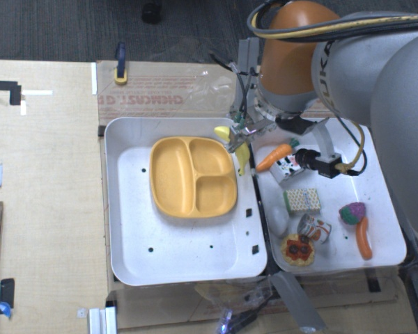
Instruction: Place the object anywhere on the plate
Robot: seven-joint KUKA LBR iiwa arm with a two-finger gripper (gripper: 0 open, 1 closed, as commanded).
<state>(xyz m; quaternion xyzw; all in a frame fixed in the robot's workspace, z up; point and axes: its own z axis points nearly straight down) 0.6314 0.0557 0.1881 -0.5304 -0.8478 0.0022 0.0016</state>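
Note:
A yellow divided plate (193, 176) lies in the left bin (125, 207), toward its upper middle. A yellow banana (242, 158) hangs over the wall between the two bins, just past the plate's upper right rim. One end of it pokes out to the left and the other droops downward. My gripper (237, 135) reaches down from the grey and orange arm and is shut on the banana's middle. The banana is beside the plate's edge, not over its compartments.
The right bin (386, 186) holds an orange carrot (273, 156), a small white patterned block (287, 167), a speckled sponge (302, 200), a purple and green toy (352, 212), a sausage (363, 240), a small can (313, 228) and a pizza piece (299, 250). The arm covers that bin's upper right.

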